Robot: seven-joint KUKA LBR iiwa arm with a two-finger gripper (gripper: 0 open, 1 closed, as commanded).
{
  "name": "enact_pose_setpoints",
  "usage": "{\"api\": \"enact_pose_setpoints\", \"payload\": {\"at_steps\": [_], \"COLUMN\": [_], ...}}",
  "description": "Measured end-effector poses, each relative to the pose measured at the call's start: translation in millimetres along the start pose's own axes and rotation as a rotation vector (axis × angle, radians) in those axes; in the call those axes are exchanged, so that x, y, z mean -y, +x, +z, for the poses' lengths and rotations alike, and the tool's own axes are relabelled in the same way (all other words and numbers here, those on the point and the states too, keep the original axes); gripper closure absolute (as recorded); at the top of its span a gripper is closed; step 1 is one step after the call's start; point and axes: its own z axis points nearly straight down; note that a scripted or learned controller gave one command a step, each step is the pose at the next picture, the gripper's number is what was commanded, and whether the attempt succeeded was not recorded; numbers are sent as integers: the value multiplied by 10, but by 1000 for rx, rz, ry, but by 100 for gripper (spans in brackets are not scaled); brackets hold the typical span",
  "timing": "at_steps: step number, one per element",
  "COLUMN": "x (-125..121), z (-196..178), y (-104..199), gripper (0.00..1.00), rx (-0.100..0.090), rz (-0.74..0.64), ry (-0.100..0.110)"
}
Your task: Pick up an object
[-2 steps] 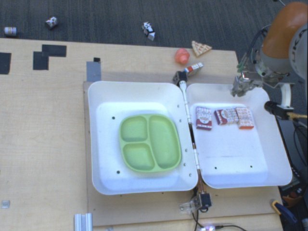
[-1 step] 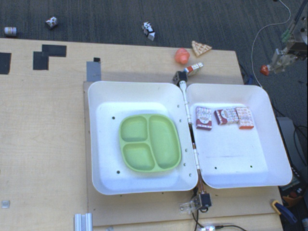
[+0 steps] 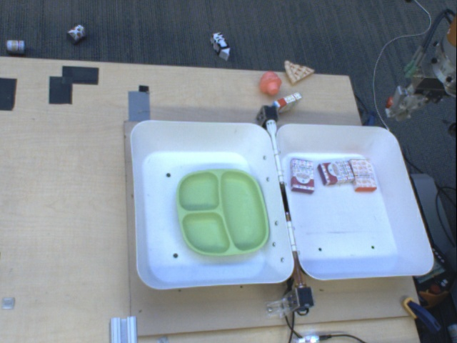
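**Arm off the far right corner, three packets in the right bin**

The arm (image 3: pixel 428 77) hangs blurred beyond the surface's (image 3: pixel 64 191) far right corner, over the dark floor; whether the jaws are open or closed cannot be told. Three small red-and-white packets (image 3: pixel 335 173) lie in one row near the far edge of the right bin (image 3: pixel 357 263). The left bin (image 3: pixel 153 263) holds one green tray (image 3: pixel 223 212) with three compartments. At the surface's far edge sit one orange ball (image 3: pixel 270 83) and one wedge (image 3: pixel 298 71), its make unclear.
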Motion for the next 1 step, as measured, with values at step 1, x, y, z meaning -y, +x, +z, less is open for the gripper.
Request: {"api": "enact_pose_setpoints", "payload": {"at_steps": [1], "x": [-3], "z": [-230], "y": [-3], "gripper": [100], "rx": [0], "rz": [-1], "ry": [-2]}}
